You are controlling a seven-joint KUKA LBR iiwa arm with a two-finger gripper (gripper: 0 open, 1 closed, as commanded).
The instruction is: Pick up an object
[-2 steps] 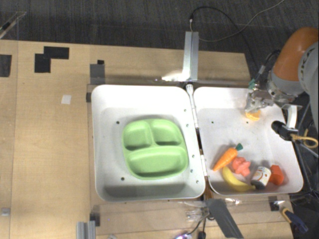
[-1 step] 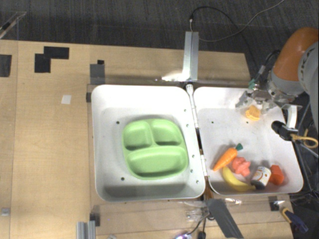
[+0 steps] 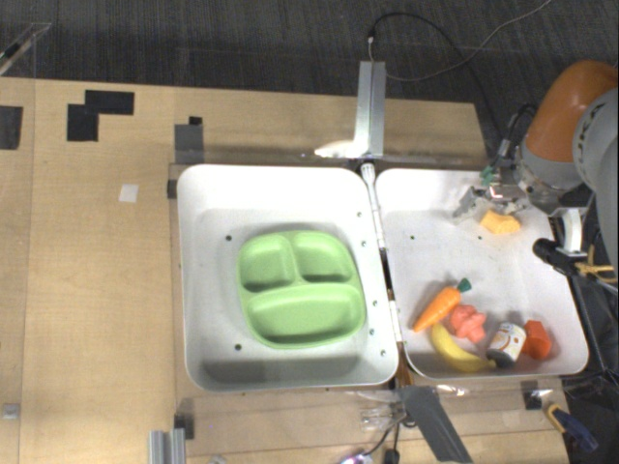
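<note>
My gripper (image 3: 490, 199) hangs at the far side of the right bin (image 3: 426, 196), open, with nothing between its fingers. A yellow wedge (image 3: 501, 223) lies just in front of it, apart from the fingertips. Along the bin's near side lie an orange carrot (image 3: 437, 306), a yellow banana (image 3: 456, 351), a pink toy (image 3: 469, 323), a small white and dark bottle (image 3: 506, 342) and a red piece (image 3: 538, 340).
The left bin (image 3: 208, 259) holds a green divided plate (image 3: 301, 287). A metal post (image 3: 371, 109) stands behind the divider between the bins. The arm's orange band (image 3: 571, 104) is at the right edge, with black cabling (image 3: 566, 254) beside the right bin.
</note>
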